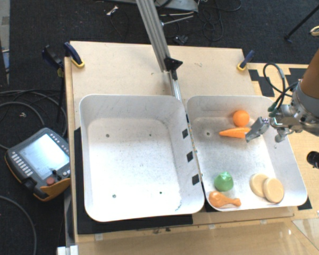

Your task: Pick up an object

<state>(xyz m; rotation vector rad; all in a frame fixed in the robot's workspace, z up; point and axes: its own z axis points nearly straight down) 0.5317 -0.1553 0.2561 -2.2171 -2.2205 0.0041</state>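
Observation:
The right bin [202, 122] holds several toys. An orange ball [241, 117] lies at the back, with an orange carrot [234, 133] just in front of it. Near the front lie a green ball [223, 182], an orange drumstick-shaped piece [224, 200] and two beige round biscuits [267, 187]. My gripper [269, 132] hangs over the right side of this bin, open, its fingers spread apart with nothing between them. Its left finger [257, 128] is close to the carrot's thick right end.
The left bin [95, 110] sits beside the right one, their rims meeting at the middle. A slanted metal pole [155, 28] rises from the back of the bench. A teach pendant [40, 163] lies on the floor to the left.

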